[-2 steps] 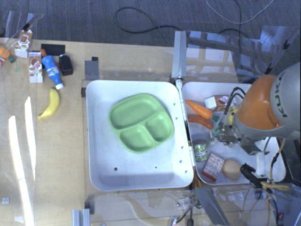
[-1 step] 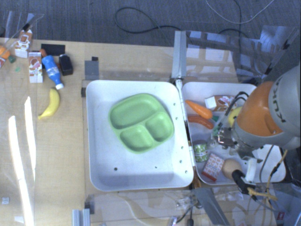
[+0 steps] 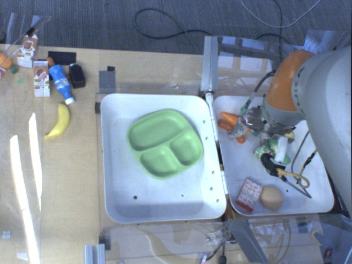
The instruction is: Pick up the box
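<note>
Gripper (image 3: 246, 126) hangs over the far part of the right bin (image 3: 236, 164), just beside an orange carrot (image 3: 227, 119) that lies near the wall between the two bins. Whether it is open or closed I cannot tell, because the wrist covers it from above. The box (image 3: 249, 194) (small, red and white) lies near the front edge of the same bin, close to the corner at the dividing wall, with a round tan thing (image 3: 271, 198) just beside it. Bare white floor lies between the box and the gripper. A green and white thing (image 3: 273, 147) is partly hidden under the arm (image 3: 324, 109), which also covers the far outer corner of this bin. The print on the box is too small to read.
</note>
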Controlling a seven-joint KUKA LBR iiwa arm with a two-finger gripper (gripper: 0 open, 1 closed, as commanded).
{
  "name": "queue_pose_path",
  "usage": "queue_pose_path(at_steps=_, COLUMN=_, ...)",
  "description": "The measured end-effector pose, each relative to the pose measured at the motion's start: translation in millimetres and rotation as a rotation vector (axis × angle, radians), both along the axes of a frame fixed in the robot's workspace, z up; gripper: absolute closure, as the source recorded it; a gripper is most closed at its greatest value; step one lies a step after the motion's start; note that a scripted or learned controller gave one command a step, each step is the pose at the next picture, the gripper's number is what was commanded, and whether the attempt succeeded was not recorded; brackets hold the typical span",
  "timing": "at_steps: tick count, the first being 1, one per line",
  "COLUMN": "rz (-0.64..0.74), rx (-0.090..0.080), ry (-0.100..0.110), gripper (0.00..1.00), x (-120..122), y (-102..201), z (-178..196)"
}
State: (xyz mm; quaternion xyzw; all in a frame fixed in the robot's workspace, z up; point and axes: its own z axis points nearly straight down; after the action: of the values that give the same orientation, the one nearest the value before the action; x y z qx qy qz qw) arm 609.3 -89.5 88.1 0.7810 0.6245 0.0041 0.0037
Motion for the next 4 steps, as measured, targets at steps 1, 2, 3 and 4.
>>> queue_pose_path(at_steps=1, rz=-0.359, rx=0.003, ry=0.007, gripper=0.00, x=-40, y=26, z=98)
queue_pose_path(at_steps=2, rz=-0.364, rx=0.006, ry=-0.001, gripper=0.00, x=-106, y=5, z=1)
queue_pose_path(at_steps=3, rz=-0.364, rx=0.005, ry=-0.006, gripper=1.00, x=-104, y=5, z=12)
queue_pose_path(at_steps=4, rz=-0.430, rx=0.004, ry=0.007, gripper=1.00, x=-100, y=28, z=115)
